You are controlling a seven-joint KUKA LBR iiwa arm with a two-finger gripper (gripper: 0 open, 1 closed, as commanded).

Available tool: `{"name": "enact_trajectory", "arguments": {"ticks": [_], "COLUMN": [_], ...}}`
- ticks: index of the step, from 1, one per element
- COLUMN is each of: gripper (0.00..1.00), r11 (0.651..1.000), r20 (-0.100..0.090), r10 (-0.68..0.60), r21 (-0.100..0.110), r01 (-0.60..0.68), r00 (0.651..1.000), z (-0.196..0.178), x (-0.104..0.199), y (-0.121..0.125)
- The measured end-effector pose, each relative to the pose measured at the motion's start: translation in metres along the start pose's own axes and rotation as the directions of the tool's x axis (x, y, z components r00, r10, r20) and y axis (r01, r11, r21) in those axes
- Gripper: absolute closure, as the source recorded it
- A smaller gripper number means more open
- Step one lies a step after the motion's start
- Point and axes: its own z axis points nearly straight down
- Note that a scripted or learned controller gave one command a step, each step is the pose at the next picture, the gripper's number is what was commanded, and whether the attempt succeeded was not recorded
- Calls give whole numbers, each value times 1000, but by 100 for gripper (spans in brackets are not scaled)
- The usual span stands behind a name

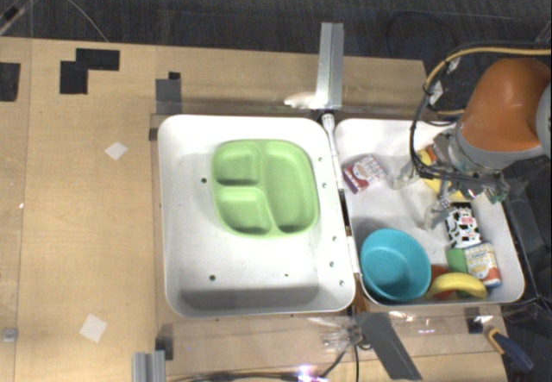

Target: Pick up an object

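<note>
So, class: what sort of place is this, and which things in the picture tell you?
Probably a robotics lab test bench: a robot arm reaching over two white bins, toy-like items such as a green divided plate and blue bowl, and loose cabling.

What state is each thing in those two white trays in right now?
Green plate: right side up, alone in the left bin.
Blue bowl: upright, in the right bin.
Banana: lying beside the bowl.
Carton: lying flat.
Hand: low over the right bin.
</note>
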Motion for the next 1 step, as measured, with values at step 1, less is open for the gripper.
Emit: {"name": "enact_trajectory", "arguments": {"ticks": [1], "gripper": [0], "r11": [1000], "r20": [1], "r10": [-30], "r21": [1], "r01": [30], "r00": [1000], "z": [-1], "x": [27], "y": [21]}}
